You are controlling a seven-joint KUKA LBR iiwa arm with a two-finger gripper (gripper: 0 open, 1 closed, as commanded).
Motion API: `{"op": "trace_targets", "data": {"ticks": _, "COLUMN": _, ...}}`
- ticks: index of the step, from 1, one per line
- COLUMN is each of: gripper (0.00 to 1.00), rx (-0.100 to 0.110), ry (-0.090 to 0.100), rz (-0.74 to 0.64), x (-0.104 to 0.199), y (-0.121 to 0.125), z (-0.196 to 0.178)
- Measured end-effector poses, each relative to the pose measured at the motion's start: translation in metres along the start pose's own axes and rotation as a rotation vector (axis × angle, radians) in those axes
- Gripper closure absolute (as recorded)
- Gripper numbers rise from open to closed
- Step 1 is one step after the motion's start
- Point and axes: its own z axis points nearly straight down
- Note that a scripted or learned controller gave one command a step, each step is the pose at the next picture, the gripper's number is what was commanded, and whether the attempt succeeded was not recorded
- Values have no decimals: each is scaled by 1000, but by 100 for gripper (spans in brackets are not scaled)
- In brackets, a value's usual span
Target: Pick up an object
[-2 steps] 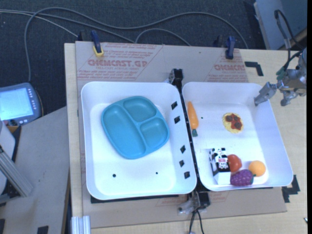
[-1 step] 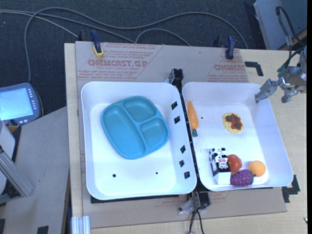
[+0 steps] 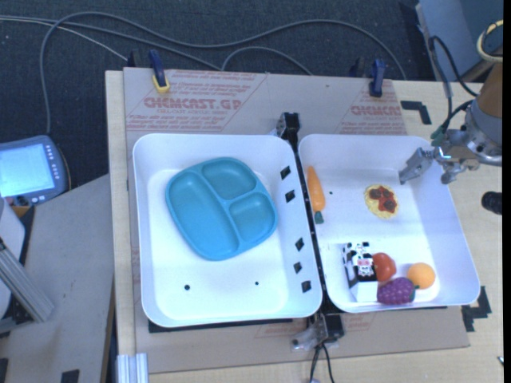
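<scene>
Several toys crowd the right bin's (image 3: 459,214) five o'clock corner, a carrot (image 3: 316,190) at nine; the gripper (image 3: 429,166) hovers at one o'clock, jaws apart, empty, positioned to descend

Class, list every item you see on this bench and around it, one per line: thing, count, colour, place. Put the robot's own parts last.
Shallow plastic bins: 2, white, side by side on the bench.
Divided plastic plate: 1, light blue, left bin.
Toy carrot: 1, orange, right bin, left wall.
Small toy pizza: 1, yellow with red, right bin middle.
Toy cow: 1, black and white, right bin front.
Toy tomato: 1, red, beside cow.
Toy orange: 1, orange, front right corner.
Toy grapes: 1, purple, front edge.
Clamps: 2, blue, bench back.
Handheld screen: 1, grey, far left.
Gripper: 1, grey, above right bin's back right.
</scene>
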Motion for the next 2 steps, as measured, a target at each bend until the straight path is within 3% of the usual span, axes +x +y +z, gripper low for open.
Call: {"op": "trace_targets", "data": {"ticks": 2, "gripper": 0, "rx": -6, "ry": 3, "rz": 0, "x": -3, "y": 8, "z": 98}}
